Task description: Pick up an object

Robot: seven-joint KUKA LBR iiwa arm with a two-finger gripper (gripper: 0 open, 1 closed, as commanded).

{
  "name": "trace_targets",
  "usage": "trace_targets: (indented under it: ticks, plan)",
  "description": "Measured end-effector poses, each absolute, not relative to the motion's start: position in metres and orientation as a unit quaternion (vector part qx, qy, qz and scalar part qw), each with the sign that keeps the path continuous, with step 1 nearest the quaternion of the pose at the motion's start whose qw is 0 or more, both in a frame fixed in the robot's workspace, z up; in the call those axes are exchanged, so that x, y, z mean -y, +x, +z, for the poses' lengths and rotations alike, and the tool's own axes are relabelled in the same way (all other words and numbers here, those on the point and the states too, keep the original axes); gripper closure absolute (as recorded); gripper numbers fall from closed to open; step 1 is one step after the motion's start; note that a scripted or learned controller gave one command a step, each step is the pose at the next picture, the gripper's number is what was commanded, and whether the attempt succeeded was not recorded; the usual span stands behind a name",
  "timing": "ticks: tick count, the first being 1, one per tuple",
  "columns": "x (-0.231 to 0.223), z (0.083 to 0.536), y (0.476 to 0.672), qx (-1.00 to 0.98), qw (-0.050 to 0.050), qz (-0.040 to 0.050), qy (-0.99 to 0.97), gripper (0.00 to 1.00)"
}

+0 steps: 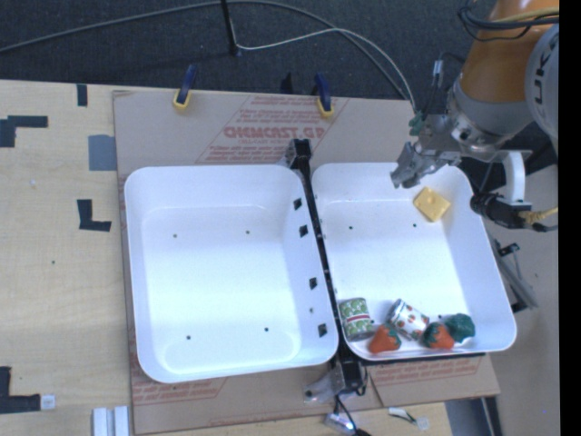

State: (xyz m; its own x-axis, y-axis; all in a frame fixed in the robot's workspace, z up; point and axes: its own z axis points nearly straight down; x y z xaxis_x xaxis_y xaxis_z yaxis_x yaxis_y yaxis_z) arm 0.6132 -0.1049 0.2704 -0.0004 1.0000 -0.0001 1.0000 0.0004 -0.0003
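1. The pincer point(406, 176) hangs over the far edge of the right bin point(472, 252); whether it is open or closed cannot be told.
2. A yellow block point(432, 204) lies just beside it, in the bin's far right corner, not gripped.
3. Along the near wall lie a green can point(355, 316), a white can point(408, 319), two red pieces point(385, 340) and a teal piece point(461, 326).
4. The left bin point(218, 271) adjoins on the tabletop point(54, 243).

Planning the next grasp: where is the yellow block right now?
The yellow block lies in the right bin, near its far right corner, just below and right of the gripper, well apart from the cluster along the near edge.
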Motion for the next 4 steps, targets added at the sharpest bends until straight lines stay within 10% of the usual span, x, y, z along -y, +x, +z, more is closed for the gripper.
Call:
trace_targets:
  ticks: [2, 3, 4]
  plan:
    - [0.221, 0.127, 0.587, 0.706, 0.003, 0.0020, -0.709, 0.00]
    - [0.224, 0.083, 0.605, 0.707, 0.000, 0.0004, -0.707, 0.00]
    - [0.223, 0.085, 0.668, 0.708, -0.001, -0.0005, -0.706, 0.00]
